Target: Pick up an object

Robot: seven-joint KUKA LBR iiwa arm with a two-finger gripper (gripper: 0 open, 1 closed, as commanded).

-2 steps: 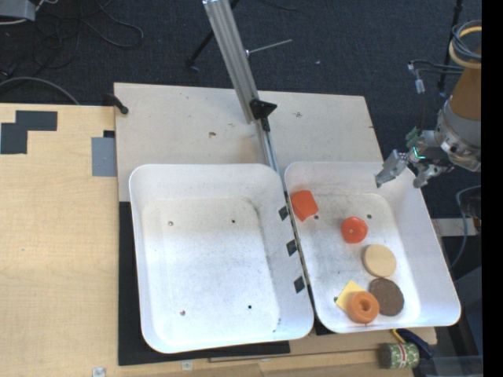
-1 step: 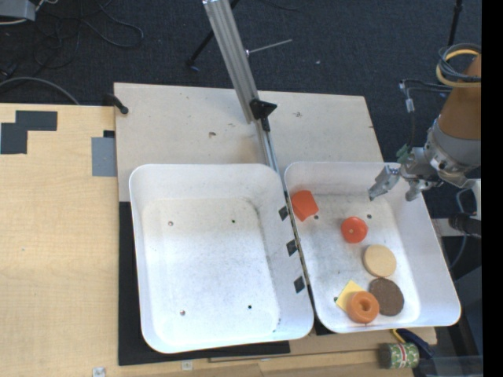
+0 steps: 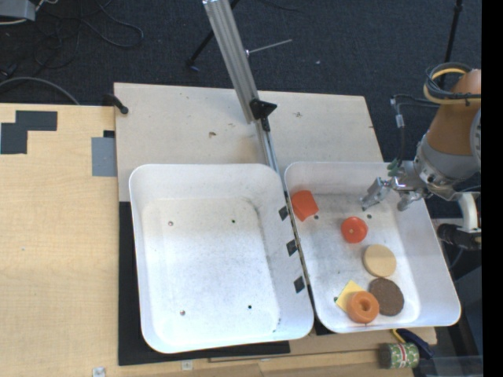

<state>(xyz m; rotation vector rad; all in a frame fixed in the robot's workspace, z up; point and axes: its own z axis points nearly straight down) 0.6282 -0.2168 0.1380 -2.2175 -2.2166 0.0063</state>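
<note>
- The nearest candidate for the pick is the small red cup-shaped piece [image 3: 354, 229], lying in the middle of the right bin [image 3: 440, 246], apart from every other item.
- Judged from its look, it is a light, rigid toy part with a smooth rounded wall. It may slip or roll under a pinch. The best hold appears to be across its rim or body, fingers on opposite sides.
- The gripper [image 3: 390, 193] hangs above the upper part of the right bin, up and to the right of the red piece and not touching it.
- Its two fingers stand spread apart with nothing between them.
- An orange block [image 3: 303, 205] sits near the bin's left wall, well clear of the gripper.
- A tan disc [image 3: 380, 261] lies just below the red piece. A brown disc [image 3: 387, 296] lies below that one.
- An orange ring [image 3: 363, 307] rests against a yellow piece [image 3: 348, 294] at the bin's lower end, touching or nearly touching the brown disc. This cluster would be harder to enter cleanly.
- The left bin [image 3: 149, 226] lies alongside, beyond the dividing edge.
</note>
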